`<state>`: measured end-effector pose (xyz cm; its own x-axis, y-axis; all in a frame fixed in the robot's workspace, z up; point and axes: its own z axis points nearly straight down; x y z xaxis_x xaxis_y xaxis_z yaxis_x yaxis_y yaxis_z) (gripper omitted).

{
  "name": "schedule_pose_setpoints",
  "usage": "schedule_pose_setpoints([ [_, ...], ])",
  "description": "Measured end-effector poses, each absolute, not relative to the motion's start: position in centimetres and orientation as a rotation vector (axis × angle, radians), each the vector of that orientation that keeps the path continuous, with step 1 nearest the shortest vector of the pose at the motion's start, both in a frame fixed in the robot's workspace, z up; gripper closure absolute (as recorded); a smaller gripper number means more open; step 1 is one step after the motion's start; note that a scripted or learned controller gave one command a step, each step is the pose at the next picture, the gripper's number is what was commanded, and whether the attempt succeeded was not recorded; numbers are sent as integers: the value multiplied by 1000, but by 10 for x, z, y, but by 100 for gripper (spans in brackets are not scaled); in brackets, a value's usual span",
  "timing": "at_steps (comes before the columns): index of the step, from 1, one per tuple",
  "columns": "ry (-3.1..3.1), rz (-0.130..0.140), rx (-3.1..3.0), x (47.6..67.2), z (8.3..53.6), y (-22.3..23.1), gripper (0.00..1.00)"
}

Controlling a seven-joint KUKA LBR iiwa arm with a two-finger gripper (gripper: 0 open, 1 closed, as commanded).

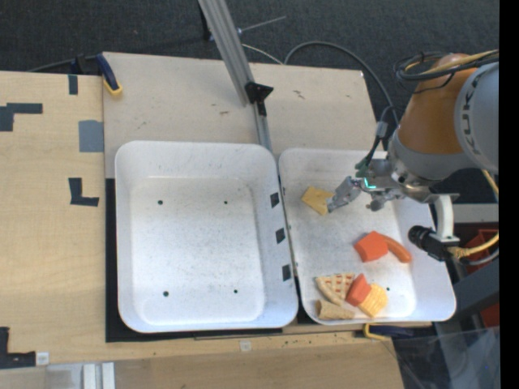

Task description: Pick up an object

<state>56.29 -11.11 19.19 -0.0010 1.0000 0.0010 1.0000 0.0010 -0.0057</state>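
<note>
Against the right bin's [430,302] near rim huddle a waffle piece [334,285] and small orange blocks [365,296]. An orange wedge [379,247] sits mid-bin, with bare floor around. Farther in, the gripper [355,194] hovers, fingers released, just beside the yellow block [316,200].

A pale wooden bench [49,217] fills the frame's left and centre; dark carpet [340,10] runs along the top
</note>
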Motion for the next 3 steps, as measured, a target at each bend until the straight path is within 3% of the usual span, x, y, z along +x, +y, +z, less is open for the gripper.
schedule_pose_setpoints([
  [1, -2223, 2, -2218, 564, 194, -111, 0],
  [3, -2223, 3, -2220, 563, 87, -101, 0],
])
